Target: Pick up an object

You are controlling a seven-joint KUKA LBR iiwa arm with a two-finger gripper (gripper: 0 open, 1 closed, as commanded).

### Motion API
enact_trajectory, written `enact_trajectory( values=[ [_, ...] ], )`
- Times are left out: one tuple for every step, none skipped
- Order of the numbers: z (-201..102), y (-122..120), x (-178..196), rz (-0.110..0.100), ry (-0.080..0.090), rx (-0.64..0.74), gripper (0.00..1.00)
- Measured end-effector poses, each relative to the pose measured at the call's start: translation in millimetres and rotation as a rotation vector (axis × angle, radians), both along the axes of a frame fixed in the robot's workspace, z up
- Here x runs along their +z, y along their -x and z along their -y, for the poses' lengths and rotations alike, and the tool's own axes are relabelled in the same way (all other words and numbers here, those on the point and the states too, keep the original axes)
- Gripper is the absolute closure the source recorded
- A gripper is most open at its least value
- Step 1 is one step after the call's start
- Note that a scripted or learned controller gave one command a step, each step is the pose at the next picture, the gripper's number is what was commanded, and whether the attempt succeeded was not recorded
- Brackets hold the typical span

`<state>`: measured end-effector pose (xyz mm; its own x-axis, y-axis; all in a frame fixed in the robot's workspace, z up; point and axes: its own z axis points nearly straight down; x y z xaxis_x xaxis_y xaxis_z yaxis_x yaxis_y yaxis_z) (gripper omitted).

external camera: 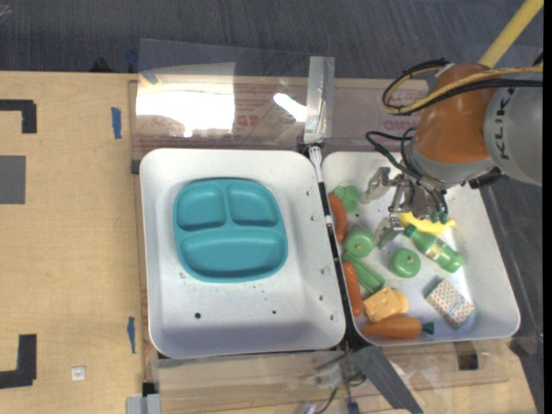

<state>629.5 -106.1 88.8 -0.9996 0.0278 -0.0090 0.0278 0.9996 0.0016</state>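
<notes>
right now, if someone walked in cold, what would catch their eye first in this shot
The teal divided plate stands out first, lying alone in the left bin. Next comes the arm's orange band at upper right, with the hand hanging over the right bin. That bin holds a jumble of toy food, among it a green bottle with a yellow cap, a cheese wedge and a carrot.

You have two white bins [164, 317], one teal divided plate [229, 229], perhaps three carrots [394, 326], one cheese wedge [385, 304] and one green bottle [436, 249].
</notes>
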Motion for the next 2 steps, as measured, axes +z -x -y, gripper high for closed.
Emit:
enact_trajectory(
  values=[
    [0.3, -4.3, 15.0, 0.016, 0.003, 0.0, 1.0],
    [0.1, -3.7, 13.7, 0.014, 0.003, 0.0, 0.0]
  ],
)
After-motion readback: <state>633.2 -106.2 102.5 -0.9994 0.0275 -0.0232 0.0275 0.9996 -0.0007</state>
